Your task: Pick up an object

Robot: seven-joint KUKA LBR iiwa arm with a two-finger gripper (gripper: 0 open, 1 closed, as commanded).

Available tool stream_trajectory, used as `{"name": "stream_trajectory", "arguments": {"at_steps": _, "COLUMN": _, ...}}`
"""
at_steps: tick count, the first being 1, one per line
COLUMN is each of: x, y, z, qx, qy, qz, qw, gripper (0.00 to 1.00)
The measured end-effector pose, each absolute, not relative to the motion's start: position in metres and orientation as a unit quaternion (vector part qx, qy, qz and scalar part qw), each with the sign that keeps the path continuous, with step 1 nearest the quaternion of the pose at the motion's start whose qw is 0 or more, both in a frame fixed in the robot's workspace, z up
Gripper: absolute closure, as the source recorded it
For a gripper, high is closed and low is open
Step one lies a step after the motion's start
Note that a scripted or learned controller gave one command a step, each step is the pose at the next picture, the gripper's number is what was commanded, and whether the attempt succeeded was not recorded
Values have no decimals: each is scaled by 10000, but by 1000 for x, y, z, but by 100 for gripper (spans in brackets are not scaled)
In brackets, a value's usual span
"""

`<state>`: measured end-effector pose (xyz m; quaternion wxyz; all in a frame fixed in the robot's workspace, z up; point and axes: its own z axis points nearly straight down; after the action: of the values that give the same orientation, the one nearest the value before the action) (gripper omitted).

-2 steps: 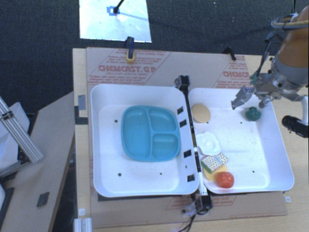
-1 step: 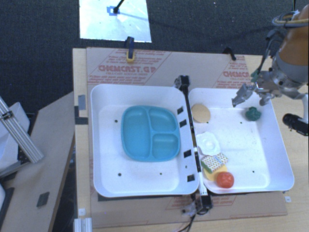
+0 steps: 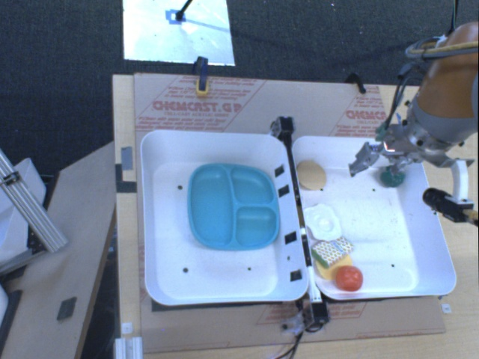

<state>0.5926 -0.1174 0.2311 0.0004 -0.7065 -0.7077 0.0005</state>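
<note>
Arm [image 3: 449,73]: grey with an orange band, reaching in from the right over the far part of the right bin.
Jaws [image 3: 378,163]: low over the far right part of the right bin [image 3: 419,275]; whether they are wide or narrow cannot be told, and nothing can be seen between them.
Teal object [image 3: 392,176]: small and round-topped, on the floor of the right bin just beside the jaws, on their near right side; whether it touches them cannot be told.
Tan disc [image 3: 311,175]: flat and round, in the far left corner of the right bin, to the left of the jaws and apart from them.
White piece [image 3: 322,221]: flat and irregular, nearer the camera than the tan disc, close to the divider between the bins.
Speckled block [image 3: 331,250]: pale with coloured flecks, lying on a yellow piece [image 3: 337,263] at the near left of the right bin.
Red ball [image 3: 348,278]: just beside the yellow piece, nearest the camera, well apart from the jaws.
Left bin [image 3: 161,163]: holds a blue divided tray [image 3: 232,204] with three compartments.
Table [image 3: 247,99]: brown sheet under both bins, printed in red with "CHEMCAST GP" beyond the left bin; a second red print beyond the right bin is partly hidden by the arm and cannot be read in full.
Yellow clamp [image 3: 202,77]: on the far edge of the sheet.
</note>
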Motion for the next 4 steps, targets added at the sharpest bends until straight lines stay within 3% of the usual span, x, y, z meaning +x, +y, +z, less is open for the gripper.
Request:
{"name": "stream_trajectory", "arguments": {"at_steps": 2, "x": 594, "y": -117, "z": 126, "qx": -7064, "qy": -7078, "qz": 7, "qw": 13, "gripper": 0}}
{"name": "stream_trajectory", "arguments": {"at_steps": 3, "x": 596, "y": -118, "z": 140, "qx": -7070, "qy": -7072, "qz": -11, "qw": -19, "gripper": 100}}
{"name": "stream_trajectory", "arguments": {"at_steps": 4, "x": 599, "y": -124, "z": 203, "qx": -7062, "qy": -7080, "qz": -22, "qw": -37, "gripper": 100}}
